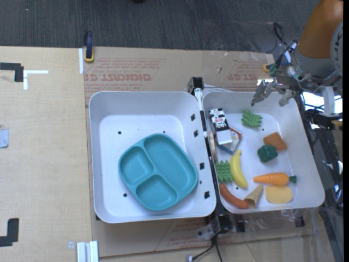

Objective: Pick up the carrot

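Camera view shows the carrot (271, 178) lying in the right bin (308, 162), near its front edge, while the pincer (270, 91) hovers open and empty over the bin's back rim.

Tray (158, 171) in left bin (109, 113); carrot (271, 178) in right bin (306, 162).

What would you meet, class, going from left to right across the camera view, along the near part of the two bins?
Teal divided tray → red sausage → ice cream cone → carrot.
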Robot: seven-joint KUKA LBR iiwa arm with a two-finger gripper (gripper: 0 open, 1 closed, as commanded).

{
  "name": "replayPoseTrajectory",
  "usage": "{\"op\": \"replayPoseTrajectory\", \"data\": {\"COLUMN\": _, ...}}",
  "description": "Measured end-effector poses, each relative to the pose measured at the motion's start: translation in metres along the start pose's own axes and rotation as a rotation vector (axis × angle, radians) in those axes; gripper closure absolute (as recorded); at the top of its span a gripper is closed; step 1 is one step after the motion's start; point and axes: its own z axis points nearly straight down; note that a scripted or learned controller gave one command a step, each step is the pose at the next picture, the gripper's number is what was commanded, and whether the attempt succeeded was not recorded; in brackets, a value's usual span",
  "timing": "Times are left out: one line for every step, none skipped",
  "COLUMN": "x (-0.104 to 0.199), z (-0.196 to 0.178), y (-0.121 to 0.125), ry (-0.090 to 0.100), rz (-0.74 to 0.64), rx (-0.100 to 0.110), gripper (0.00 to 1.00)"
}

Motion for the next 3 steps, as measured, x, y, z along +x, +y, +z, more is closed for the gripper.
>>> {"op": "replayPoseTrajectory", "data": {"x": -0.002, "z": 0.032, "y": -0.062, "ry": 0.0, "rz": -0.136, "rx": -0.002, "gripper": 0.0}}
{"op": "replayPoseTrajectory", "data": {"x": -0.023, "z": 0.115, "y": -0.127, "ry": 0.001, "rz": -0.135, "rx": -0.002, "gripper": 0.0}}
{"op": "replayPoseTrajectory", "data": {"x": -0.018, "z": 0.114, "y": -0.173, "ry": 0.001, "rz": -0.117, "rx": -0.003, "gripper": 0.0}}
